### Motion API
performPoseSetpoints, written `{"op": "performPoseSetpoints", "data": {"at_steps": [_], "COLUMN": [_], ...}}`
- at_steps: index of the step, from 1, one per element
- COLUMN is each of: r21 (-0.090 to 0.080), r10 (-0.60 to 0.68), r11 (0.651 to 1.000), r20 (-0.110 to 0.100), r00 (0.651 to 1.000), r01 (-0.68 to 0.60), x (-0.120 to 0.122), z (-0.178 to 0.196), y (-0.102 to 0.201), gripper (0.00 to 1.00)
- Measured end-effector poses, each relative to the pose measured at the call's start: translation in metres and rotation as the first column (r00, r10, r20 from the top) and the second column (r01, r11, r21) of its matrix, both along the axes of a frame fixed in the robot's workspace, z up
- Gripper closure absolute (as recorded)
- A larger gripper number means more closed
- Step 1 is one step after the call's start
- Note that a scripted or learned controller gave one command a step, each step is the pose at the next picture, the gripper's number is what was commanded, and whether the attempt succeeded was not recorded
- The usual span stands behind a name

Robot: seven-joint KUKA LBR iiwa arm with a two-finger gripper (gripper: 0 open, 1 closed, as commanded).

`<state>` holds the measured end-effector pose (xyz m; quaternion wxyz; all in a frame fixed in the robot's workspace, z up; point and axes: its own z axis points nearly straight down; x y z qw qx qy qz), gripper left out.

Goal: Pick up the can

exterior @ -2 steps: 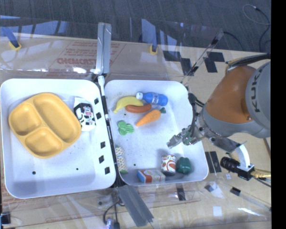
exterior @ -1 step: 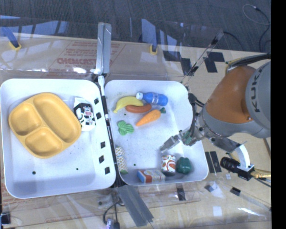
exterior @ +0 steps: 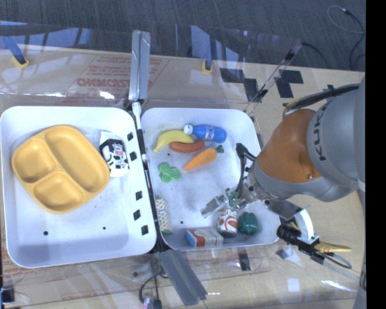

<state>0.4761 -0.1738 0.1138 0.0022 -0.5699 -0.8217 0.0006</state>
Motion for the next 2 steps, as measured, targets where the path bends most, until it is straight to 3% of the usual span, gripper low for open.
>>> {"op": "performPoseSetpoints", "data": {"at_steps": [1, 2], "r21": [-0.001, 0.0], "r10": [0.02, 0.2], "r11": [1.0, 0.98], "r20": [0.002, 0.002], "r00": [1.0, 0.98], "r01": [-0.02, -0.2], "x": [0.057, 0.0], "z": [-0.022, -0.022], "y": [-0.009, -0.015], "gripper": [0.0, 0.0]}}
